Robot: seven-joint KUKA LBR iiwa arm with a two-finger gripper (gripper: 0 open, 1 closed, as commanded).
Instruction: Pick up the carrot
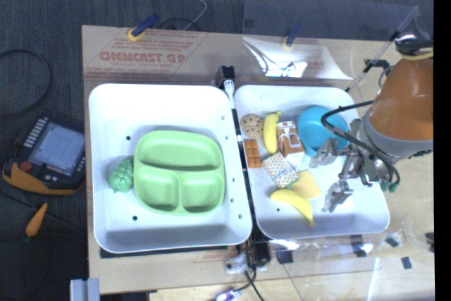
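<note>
**Caller:** Where's your claw right now?

**Arm:** My claw (337, 195) hangs low over the right bin (318, 230), with a banana (296, 202) just beside it on the side facing the other bin. Whether it's open or closed, I cannot tell from this angle.

**Caller:** And the carrot?

**Arm:** That's the catch! The carrot (35, 220) is nowhere near me. It lies well apart from the claw, clear across the left bin (106, 109) and its green plate (176, 173), and beyond that bin's far rim. It's down on the dark floor, just under the handheld controller (53, 155).

**Caller:** How does it lie?

**Arm:** On a slant. The end nearer the claw points up the view and the far end dips down. Its long axis runs partly along my line of reach.

**Caller:** So what does the move need?

**Arm:** A long sweep straight away from my base, over both bins. I'd judge that a serious stretch, perhaps beyond what I can cover.
</note>
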